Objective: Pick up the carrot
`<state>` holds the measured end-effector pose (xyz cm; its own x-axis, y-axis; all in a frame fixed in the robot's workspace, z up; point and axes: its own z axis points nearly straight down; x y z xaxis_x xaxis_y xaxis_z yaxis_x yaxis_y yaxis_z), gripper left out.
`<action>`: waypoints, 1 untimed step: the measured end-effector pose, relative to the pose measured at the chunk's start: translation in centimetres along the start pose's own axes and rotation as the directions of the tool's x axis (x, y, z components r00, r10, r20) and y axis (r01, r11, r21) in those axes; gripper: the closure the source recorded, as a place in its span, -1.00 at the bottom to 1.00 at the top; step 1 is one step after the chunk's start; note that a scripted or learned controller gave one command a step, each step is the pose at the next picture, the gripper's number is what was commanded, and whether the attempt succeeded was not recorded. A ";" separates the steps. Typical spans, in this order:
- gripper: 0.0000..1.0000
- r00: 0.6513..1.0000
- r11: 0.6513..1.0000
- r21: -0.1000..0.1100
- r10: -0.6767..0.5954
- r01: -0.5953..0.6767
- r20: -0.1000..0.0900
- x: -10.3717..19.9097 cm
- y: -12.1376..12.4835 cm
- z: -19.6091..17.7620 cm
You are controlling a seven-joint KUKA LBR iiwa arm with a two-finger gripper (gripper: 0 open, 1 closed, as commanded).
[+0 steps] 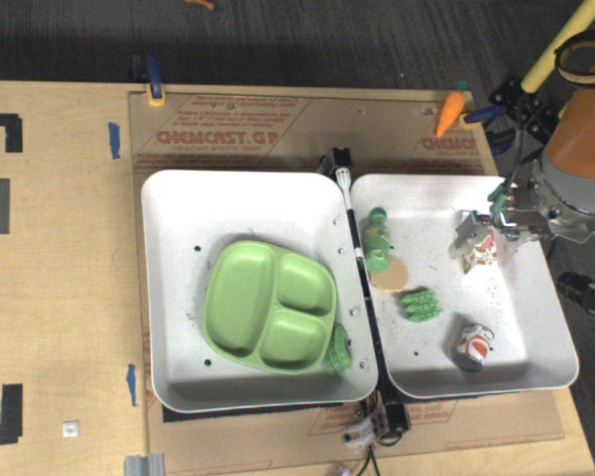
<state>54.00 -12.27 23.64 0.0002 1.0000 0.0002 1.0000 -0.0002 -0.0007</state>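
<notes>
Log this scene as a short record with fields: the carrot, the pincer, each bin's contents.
carrot: on the bench behind the right bin, outside both bins
pincer: over the right bin's far right part, apart from the carrot
left bin: green divided plate, small green item at its right corner
right bin: green bottle-like item, tan disc, green leafy item, red-and-white can

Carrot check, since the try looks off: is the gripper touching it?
Apart. In the camera view the carrot lies on the board behind the right bin, while the gripper is down inside that bin.
</notes>
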 end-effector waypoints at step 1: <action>-1.00 0.990 0.990 -0.003 0.139 -0.139 0.002 -8.2 -2.8 -3.7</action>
<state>51.17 -20.42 27.39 0.1395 0.9902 -0.0018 0.9902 -0.1395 0.0024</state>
